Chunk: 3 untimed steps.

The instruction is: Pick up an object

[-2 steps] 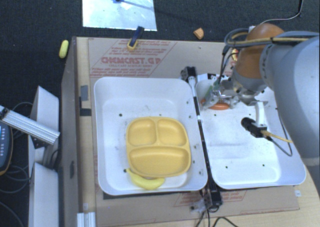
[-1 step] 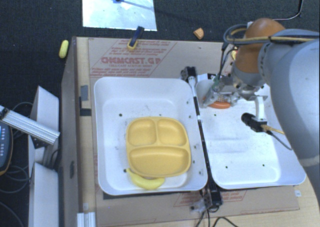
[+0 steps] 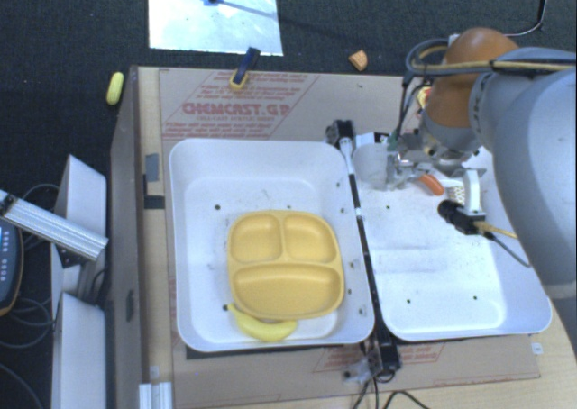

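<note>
Hand hovers low at the right bin's far corner, grip state impossible to tell, orange object just beneath it, so crowding the wall risks a miss.

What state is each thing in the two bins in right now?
Yellow divided plate: right side up, flat in the left bin.
Banana: lying partly under the plate's near edge.
Orange object: lying in the right bin, beside the gripper.
</note>
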### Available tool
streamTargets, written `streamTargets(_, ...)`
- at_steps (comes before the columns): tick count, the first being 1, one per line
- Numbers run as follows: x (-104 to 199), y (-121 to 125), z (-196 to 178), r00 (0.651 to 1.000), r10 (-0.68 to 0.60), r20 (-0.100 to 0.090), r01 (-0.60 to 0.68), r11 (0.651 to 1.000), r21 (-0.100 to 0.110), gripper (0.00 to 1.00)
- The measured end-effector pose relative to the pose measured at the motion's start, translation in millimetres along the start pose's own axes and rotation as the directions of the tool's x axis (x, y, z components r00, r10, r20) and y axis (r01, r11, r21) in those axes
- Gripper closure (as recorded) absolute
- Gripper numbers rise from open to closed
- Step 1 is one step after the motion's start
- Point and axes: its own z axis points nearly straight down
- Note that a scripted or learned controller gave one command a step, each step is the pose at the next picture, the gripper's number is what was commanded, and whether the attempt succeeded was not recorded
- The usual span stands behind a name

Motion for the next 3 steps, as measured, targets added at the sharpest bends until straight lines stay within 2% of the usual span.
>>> streamTargets(1, -56, -22, 10, 1.000, 0.007, -0.001, -0.007, 1.000, -0.019, 1.00)
streamTargets(2, -108, -44, 10, 1.000, 0.006, -0.002, -0.006, 1.000, -0.019, 1.00)
streamTargets(3, -119, -96, 11, 1.000, 0.007, -0.003, -0.007, 1.000, -0.018, 1.00)
